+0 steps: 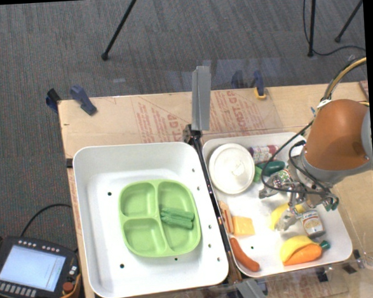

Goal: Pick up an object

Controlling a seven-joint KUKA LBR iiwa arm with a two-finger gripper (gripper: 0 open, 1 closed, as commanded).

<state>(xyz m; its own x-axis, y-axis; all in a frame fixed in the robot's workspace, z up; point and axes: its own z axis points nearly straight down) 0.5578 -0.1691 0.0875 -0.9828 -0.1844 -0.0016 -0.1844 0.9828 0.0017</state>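
Observation:
My gripper hangs low over the middle of the right bin, under the arm's orange band. Just below it lies a small yellow piece, and I cannot make out whether the two touch. A small can stands to the gripper's lower right. A yellow and orange fruit rests near the bin's front right corner. A white bowl sits at the back left of this bin, with a dark green item beside it.
A cheese slice, a sausage and an orange strip lie on the left side of the right bin. The left bin holds a green divided plate with a green vegetable piece on it.

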